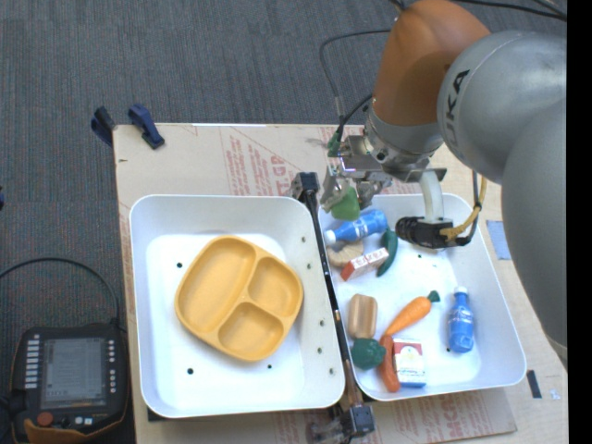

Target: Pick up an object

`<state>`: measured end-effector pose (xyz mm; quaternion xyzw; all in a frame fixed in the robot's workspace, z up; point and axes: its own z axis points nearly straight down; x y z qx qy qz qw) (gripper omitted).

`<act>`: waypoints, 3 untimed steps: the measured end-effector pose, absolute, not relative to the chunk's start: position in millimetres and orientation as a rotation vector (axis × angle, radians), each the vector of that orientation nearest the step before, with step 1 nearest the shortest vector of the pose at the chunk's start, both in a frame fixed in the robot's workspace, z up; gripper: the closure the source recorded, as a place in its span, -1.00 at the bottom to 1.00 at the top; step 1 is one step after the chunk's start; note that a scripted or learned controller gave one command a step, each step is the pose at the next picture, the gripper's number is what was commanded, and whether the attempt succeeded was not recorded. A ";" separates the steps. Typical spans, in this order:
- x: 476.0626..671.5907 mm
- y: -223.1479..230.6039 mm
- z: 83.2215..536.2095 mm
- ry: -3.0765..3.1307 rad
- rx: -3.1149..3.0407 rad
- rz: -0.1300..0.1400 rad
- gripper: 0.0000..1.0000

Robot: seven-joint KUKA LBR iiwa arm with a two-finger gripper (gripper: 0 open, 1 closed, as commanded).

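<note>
A yellow divided plate (pixel 240 296) lay in the left white bin (pixel 148 248). Both bins sat on a cardboard-covered surface (pixel 231 155). Two blue clamps (pixel 125 123) gripped its far left corner, and a control pendant (pixel 65 377) rested on the grey floor (pixel 185 44)

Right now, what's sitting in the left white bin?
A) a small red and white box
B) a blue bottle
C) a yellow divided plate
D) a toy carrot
C: the yellow divided plate lies alone in the left bin, while the other items are in the right bin.
</note>
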<state>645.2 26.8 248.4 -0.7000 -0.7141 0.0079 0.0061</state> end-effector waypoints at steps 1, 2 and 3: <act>577.0 7.4 183.0 -2.217 -2.215 0.013 1.00; 627.7 -3.3 183.8 -2.221 -2.215 0.008 1.00; 643.9 10.3 185.2 -2.222 -2.213 0.007 1.00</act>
